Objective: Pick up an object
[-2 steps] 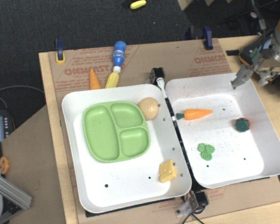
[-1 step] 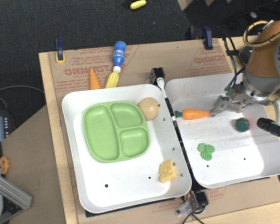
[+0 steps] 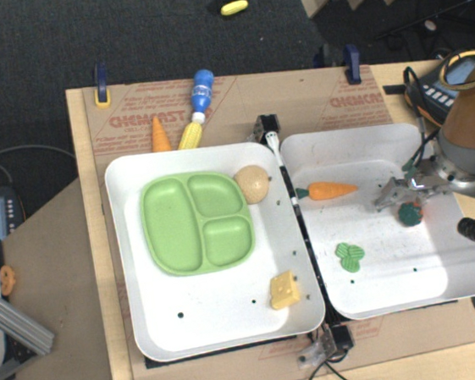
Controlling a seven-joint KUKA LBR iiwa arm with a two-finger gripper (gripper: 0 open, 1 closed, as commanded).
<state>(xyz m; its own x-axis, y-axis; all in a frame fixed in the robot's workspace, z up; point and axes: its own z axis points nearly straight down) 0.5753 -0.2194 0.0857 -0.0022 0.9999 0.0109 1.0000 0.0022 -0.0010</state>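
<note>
1. The claw [image 3: 402,194] hangs low over the right bin [image 3: 377,292], near its right-hand wall, with the grey arm and its orange band rising behind it toward the edge of the view
2. Whether the claw is spread or pressed together I cannot tell; the metal parts at the wrist blur into one another from this slanted height
3. A small dark green object [image 3: 410,215] lies just below the claw, touching it or nearly so; it looks to rest on the bin floor rather than hang lifted, so I judge no pick is done yet
4. To the claw's left lies the toy carrot [image 3: 331,189], near but apart; further down and left sits a light green leafy piece [image 3: 350,255]
5. Well away to the left, in the other bin [image 3: 150,322], are a green divided tray [image 3: 197,222], a tan ball [image 3: 253,183] at the tray's corner, and a yellow cheese piece [image 3: 284,289]
6. As I read it, the approach is made and the arm is down at a target; closing on it, lifting, and proving the hold remain
</note>
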